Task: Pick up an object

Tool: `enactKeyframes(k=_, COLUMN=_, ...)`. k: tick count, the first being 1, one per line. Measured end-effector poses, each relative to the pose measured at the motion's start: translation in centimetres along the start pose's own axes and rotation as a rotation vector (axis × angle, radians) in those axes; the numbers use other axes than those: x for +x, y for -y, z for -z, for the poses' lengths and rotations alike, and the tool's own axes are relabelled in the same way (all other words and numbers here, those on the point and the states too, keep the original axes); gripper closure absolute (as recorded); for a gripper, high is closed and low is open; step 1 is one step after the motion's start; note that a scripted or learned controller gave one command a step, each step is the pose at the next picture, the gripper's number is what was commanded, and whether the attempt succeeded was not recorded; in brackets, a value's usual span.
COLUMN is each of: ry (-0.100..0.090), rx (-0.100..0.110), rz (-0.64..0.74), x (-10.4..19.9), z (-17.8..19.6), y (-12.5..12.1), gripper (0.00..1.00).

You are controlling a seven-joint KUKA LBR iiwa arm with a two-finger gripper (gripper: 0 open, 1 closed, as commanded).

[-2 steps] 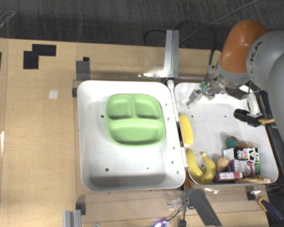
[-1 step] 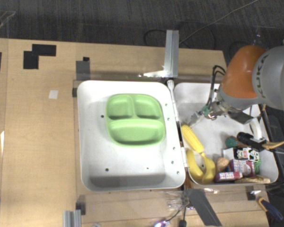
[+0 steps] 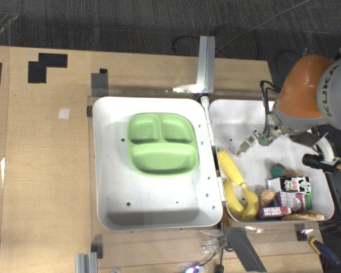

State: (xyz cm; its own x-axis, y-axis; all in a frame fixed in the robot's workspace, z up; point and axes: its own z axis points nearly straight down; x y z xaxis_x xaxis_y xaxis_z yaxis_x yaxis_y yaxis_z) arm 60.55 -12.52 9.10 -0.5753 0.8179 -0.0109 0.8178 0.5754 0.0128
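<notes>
Right of centre, the gripper [image 3: 247, 144] hangs over the upper half of the right bin [image 3: 238, 110], the arm [image 3: 307, 92] reaching in from the right edge of the frame. Can't tell from this angle whether it's spread or pressed together; nothing visibly caught in it.

Candidate objects all sit in the lower part of that bin: corn cob [image 3: 229, 166] along the left wall, banana [image 3: 241, 201] just below it in the lower-left corner, carton [image 3: 296, 186] and a small bottle [image 3: 275, 211] lower right, with a round brownish item [image 3: 266, 196] between them. My read: items have drifted to the low edge and walls, so grasps there will be cramped.

Left bin [image 3: 105, 164] holds a green divided tray [image 3: 161, 143], lying flat mid-bin, well apart from the gripper.
</notes>
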Motion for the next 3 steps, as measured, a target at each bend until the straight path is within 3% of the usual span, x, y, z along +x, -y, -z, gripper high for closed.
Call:
enactKeyframes(k=1, ry=-0.006, rx=0.004, rz=0.292, x=3.1, z=7.6, y=-1.9, gripper=0.0)
enactKeyframes(k=2, ry=-0.008, rx=0.008, rz=0.07, x=10.2, z=1.5, y=7.2, gripper=0.0)
enactKeyframes(k=3, ry=-0.007, rx=0.004, rz=-0.387, x=9.4, z=0.2, y=7.5, gripper=0.0)
